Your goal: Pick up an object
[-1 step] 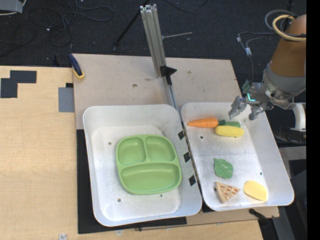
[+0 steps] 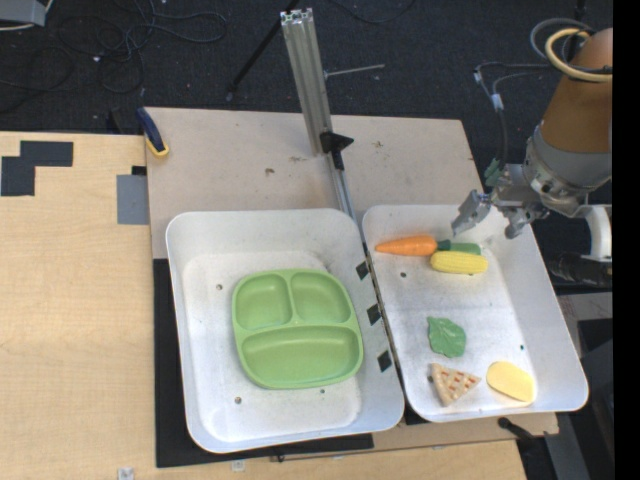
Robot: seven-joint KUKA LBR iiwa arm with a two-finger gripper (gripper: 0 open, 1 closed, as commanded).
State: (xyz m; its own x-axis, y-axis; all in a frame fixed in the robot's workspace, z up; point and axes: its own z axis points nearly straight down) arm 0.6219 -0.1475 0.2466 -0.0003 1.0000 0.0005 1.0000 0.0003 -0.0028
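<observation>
From the fixed overhead camera, the arm comes in from the right with its gripper (image 2: pixel 492 214) poised over the far end of the right bin (image 2: pixel 560 368). The two fingers stand spread apart, one toward the left, one toward the right, and nothing sits between them.

Just in front of it and a touch to the left lie the nearest candidates: the corn cob (image 2: pixel 459 262) and, touching its upper left, the carrot (image 2: pixel 406 247). Both lie with their long axes running roughly left to right across the bin, so the corn looks the likeliest pick, near below the open fingers.

Further down the same bin, well apart from the gripper, sit the green leaf piece (image 2: pixel 447 336), the pizza slice (image 2: pixel 453 384) and the yellow chip (image 2: pixel 511 381).

Over in the left bin (image 2: pixel 190 268), the green divided plate (image 2: pixel 296 328) rests alone, far from the action.
</observation>
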